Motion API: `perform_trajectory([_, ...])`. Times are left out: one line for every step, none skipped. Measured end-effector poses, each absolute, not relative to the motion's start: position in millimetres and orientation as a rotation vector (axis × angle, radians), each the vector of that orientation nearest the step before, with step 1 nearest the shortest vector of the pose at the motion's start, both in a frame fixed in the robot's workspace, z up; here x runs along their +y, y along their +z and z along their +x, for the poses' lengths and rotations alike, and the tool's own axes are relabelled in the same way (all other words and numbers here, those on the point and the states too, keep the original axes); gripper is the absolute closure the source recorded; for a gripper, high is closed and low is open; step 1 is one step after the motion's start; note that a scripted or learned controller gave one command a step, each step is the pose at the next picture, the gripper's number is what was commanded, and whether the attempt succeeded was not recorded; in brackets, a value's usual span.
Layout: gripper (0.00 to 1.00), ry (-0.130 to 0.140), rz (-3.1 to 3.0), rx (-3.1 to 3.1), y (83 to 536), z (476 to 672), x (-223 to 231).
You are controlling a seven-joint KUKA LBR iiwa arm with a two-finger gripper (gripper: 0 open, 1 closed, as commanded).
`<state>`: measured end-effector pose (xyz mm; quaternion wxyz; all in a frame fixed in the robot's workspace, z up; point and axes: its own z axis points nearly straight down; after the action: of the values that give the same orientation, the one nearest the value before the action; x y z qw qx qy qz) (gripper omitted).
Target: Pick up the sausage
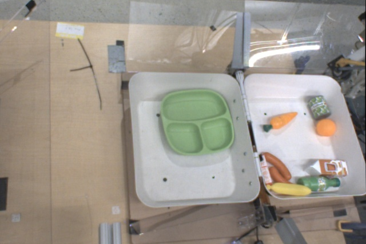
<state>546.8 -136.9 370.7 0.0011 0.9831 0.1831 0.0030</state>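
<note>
Green tray (pixel 197 101), red-brown sausage (pixel 277 166), yellow banana (pixel 290 189), orange carrot (pixel 283 120), white bins (pixel 143 140).

A dark sliver at the view's far right edge may be part of the arm (pixel 350 61).

Two white bins: one bin (pixel 189 194) at centre frame, second bin (pixel 297 100) at right. One green plate (pixel 197 122) with three compartments, in the centre bin. Right bin, counted by kind: one sausage (pixel 277 166), lower left of that bin; one banana (pixel 290 189) at its bottom edge; one green bottle (pixel 318 183) just right of the banana; one small carton (pixel 328 167) above the bottle; one carrot (pixel 281 120); one orange (pixel 326 127); one green packet (pixel 318 106), upper right. One yellow note (pixel 70 31), upper left of frame.
</note>
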Motion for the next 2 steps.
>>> perform_trajectory([0.00,0.001,3.125,0.322,234,507.1,-142])
perform_trajectory([0.00,0.002,3.126,0.317,226,458.2,-151])
